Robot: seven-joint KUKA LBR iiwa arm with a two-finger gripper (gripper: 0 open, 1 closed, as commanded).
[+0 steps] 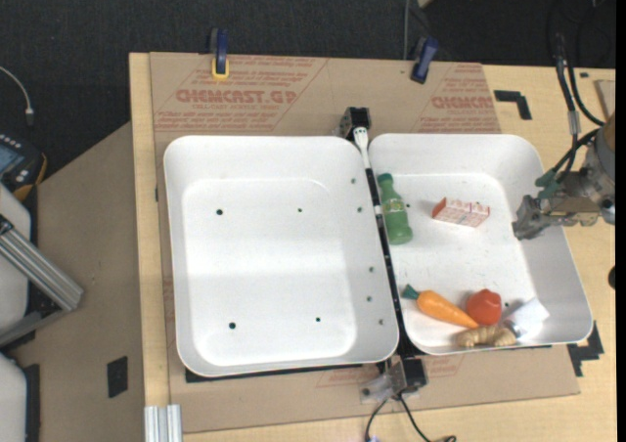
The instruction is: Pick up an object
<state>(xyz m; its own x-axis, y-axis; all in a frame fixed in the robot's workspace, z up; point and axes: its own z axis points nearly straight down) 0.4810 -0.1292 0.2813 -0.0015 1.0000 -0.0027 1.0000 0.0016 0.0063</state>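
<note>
- I see the gripper (529, 216) over the right bin's (509, 152) right edge; I cannot tell its state.
- Green bottle (395, 210), small box (461, 213), carrot (441, 307) and tomato (484, 306) lie in that bin.

arm (599, 186): cut by right edge | claw (525, 218): state possibly unreadable
</note>
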